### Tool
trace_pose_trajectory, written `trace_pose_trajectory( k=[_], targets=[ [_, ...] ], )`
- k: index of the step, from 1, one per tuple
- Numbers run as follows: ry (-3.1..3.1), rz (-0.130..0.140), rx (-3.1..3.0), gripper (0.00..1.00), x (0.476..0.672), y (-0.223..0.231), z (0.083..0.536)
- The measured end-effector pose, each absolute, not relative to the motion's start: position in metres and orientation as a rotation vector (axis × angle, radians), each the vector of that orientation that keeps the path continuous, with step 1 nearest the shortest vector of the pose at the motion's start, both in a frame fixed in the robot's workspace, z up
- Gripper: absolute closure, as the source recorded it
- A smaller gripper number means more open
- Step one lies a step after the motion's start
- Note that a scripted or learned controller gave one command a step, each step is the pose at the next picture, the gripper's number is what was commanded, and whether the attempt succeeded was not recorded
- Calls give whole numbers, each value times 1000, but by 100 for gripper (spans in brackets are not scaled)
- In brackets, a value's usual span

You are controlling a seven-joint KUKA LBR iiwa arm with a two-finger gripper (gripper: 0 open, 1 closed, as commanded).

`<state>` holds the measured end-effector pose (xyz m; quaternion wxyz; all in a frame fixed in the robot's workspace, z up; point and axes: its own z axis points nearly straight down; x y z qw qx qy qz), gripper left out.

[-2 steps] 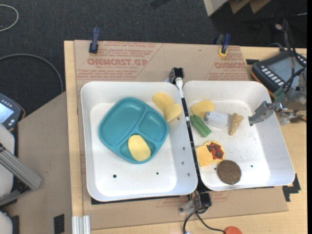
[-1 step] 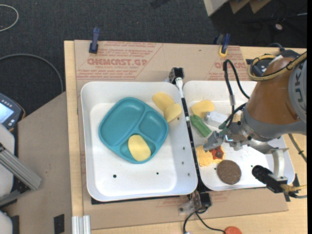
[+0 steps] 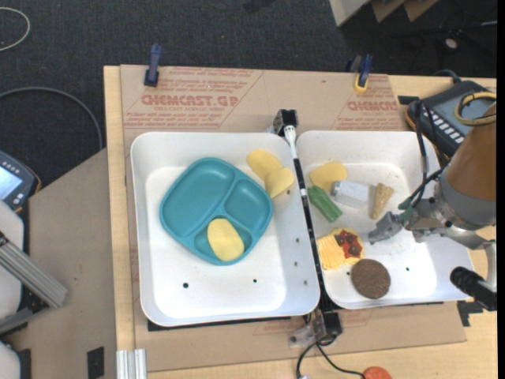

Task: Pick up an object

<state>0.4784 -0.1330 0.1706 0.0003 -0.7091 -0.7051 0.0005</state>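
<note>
1. A cardboard-topped bench [image 3: 237, 89] carries two white bins.
2. Nearest, a brown disc [image 3: 369, 278] and orange wedge [image 3: 334, 253] lie in the right bin [image 3: 410, 150].
3. The gripper [image 3: 387, 229] hovers beside them, empty; its spread is unclear.
4. A clean, centred descent onto one item looks wisest.
5. Farther back: a green stick [image 3: 324, 204] and a clear bottle [image 3: 353, 192].

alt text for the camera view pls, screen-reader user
A grey robot arm reaches in from the right, its gripper low over the right bin, which has a brown disc, a green piece and other small items. The left bin has a teal divided plate with a yellow piece on it.
</note>
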Motion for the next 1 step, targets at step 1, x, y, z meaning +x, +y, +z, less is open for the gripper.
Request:
trace_pose_trajectory(
  k=[1],
  targets=[
    [-2222, 1, -2218, 0, 479, -92, 81]
  ],
)
